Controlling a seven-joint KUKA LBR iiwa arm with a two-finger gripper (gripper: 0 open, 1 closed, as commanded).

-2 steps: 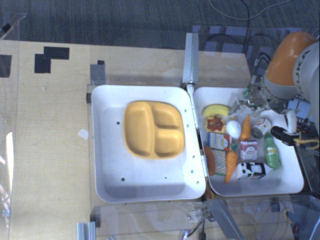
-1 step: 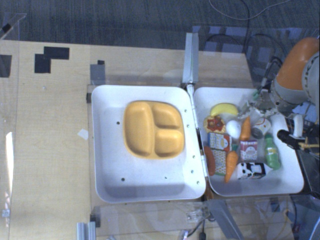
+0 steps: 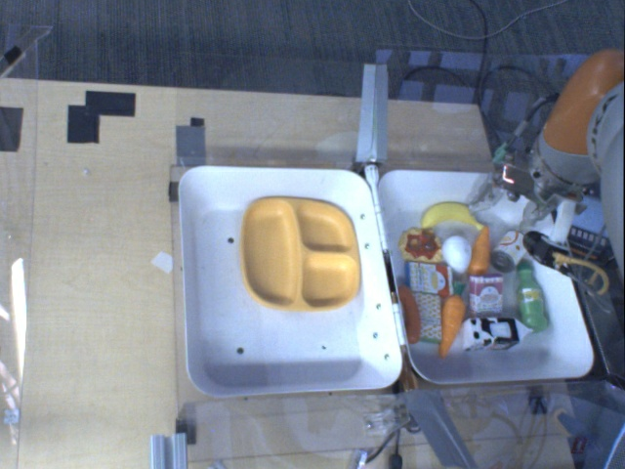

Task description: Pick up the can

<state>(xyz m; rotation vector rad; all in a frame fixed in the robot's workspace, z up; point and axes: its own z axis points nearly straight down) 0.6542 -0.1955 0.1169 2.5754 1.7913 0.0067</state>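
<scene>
- On the right side of the bench, the right bin (image 3: 578,358) is crowded with small things, and the arm (image 3: 586,106) reaches over its far right corner.
- We see the gripper (image 3: 501,206) low above that corner, just beside the banana (image 3: 449,213). Whether it is open or closed, we cannot tell, because the wrist hides it from above.
- We take the can (image 3: 504,260) to be the small grey round thing near the middle of this bin. It is small and not sharp, so we are not fully sure.
- It sits between a carrot (image 3: 479,249) on its left and the green bottle (image 3: 530,298) on its right, with a small carton (image 3: 485,291) just in front. The gripper is near the can but not over it, and nothing is held.
- We judge that the step in hand is the approach:
  - First we bring the gripper right above the can, and only then go down.
  - We turn the wrist so that the gripper closes across the free sides of the can, not toward the carrot or the bottle.
  - We open it only a little wider than the can, because the gaps around it look narrow.
  - We go down slowly and straight, so the neighbours are not pushed onto the can.
- The left bin (image 3: 210,360) holds a yellow tray (image 3: 298,252) and plays no part in this step.
</scene>
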